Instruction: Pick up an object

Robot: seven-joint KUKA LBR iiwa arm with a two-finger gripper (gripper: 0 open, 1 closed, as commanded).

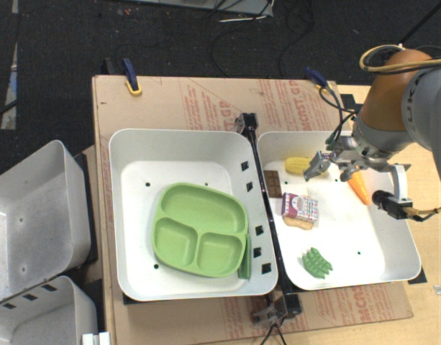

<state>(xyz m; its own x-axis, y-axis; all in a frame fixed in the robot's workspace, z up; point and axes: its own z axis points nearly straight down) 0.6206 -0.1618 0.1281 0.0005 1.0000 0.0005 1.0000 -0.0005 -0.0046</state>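
The camera view, read from its near edge outward, first meets the right-hand shallow white plastic bin (393,264), where a small bumpy green plastic vegetable (316,262) lies alone near the front, well apart from everything else. Further back sit a little purple-and-white printed carton (301,207) resting on a tan biscuit-like slab (301,223), and beside the dividing wall a dark brown rectangular block (273,184). Behind these lie a yellow toy corn cob (297,165) and an orange toy carrot (359,187), the carrot just under the arm's wrist. In the left-hand shallow white bin (134,192) rests a light green three-compartment plastic tray (200,228). The two-finger gripper (325,162) hovers low at the back of the right bin, just beside the corn cob, and nothing is seen between its fingers; whether the jaws stand apart or together I cannot tell at this size. Any of these pieces could serve as the object, and the corn is nearest. The risk, as I judge it, is a miss: the cob is round and smooth, so off-centre fingers may nudge it aside or roll it against the back wall, and the crowding carrot could be bumped. The grey arm with its orange band (385,99) reaches in from the right, bent downward over the bin's far corner, wrist angled toward the left
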